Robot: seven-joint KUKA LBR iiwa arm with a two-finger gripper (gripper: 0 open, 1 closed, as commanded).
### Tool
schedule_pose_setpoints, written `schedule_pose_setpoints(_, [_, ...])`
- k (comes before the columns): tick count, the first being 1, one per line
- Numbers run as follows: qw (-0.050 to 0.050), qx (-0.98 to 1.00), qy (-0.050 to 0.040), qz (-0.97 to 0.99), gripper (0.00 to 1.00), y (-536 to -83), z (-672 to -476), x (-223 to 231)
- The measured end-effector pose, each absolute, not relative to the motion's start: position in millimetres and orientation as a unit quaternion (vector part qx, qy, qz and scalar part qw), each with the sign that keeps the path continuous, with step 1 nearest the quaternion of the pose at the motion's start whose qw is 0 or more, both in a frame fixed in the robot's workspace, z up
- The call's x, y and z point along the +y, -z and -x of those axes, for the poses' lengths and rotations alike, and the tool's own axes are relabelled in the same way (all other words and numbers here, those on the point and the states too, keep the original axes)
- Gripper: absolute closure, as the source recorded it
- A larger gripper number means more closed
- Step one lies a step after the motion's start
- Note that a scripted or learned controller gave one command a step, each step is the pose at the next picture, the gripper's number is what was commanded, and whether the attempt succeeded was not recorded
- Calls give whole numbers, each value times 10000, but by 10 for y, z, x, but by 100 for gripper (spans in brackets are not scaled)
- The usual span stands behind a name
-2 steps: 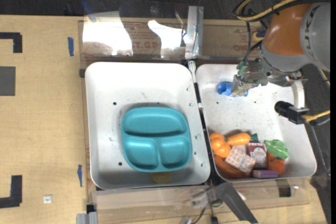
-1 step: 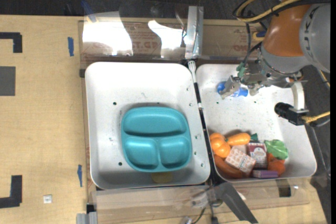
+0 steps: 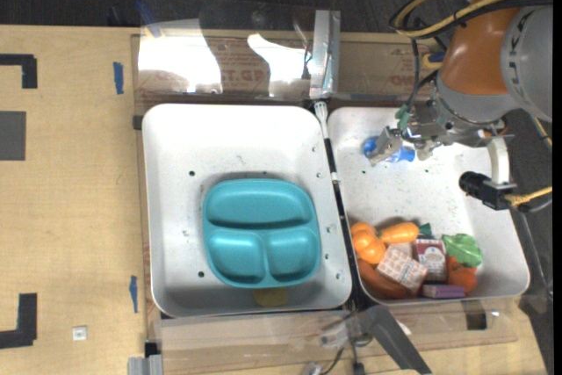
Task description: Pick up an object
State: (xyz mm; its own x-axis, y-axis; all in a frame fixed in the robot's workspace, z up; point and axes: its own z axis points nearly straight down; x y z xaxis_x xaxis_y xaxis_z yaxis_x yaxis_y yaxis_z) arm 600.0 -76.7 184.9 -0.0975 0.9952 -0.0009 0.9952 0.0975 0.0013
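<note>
Gripper (image 3: pixel 392 145) | I cannot tell its state | blue item (image 3: pixel 401 155) beneath | smooth teal divided tray (image 3: pixel 261 230) at 9 o'clock | glossy toy foods (image 3: pixel 413 259) at 6 o'clock.

You see a teal tray (image 3: pixel 261 230) in the white left bin (image 3: pixel 167 154); orange (image 3: pixel 399 234), green (image 3: pixel 464 248) and red-patterned (image 3: pixel 430 258) toys in the right bin (image 3: pixel 439 180).
</note>
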Motion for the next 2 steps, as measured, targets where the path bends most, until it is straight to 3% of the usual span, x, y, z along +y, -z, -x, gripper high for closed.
schedule_pose_setpoints(1, [15,6310,-13,-7757,0,-2986,-6126,-376])
schedule_pose_setpoints(2, [-25,6393,38,-7689,0,-2100,-6095,-917])
